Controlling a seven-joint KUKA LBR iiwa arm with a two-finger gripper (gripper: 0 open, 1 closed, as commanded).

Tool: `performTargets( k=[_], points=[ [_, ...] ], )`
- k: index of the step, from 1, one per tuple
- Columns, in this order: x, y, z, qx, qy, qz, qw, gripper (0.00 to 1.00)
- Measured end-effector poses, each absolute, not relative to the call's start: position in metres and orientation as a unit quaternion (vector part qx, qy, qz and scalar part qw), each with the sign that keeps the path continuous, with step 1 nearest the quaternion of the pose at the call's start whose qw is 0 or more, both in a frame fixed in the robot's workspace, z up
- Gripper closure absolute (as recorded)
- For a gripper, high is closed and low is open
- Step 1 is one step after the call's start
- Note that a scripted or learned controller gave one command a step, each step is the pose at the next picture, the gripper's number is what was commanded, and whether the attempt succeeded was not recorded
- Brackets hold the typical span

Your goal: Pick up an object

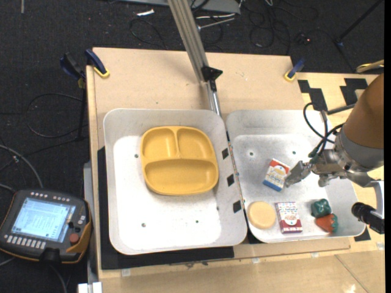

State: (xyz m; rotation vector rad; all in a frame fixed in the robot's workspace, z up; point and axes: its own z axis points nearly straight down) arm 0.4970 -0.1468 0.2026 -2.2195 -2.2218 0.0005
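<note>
While our gripper [300,173] hangs in the right bin [256,140] just at three o'clock of the small blue carton [276,174], we cannot tell how its jaws stand. We should centre over the carton, descend squarely and avoid the red box [288,217] at six o'clock.

A robotics lab: teach pendant [44,221] (screen lit), loose cables [244,17] on dark carpet, clamped plywood bench [153,78].
</note>
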Motion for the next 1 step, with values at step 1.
performTargets(
  k=[1],
  points=[
    [0.4970, -0.1468, 0.2027, -0.707, -0.707, 0.0001, 0.000, 0.00]
  ],
)
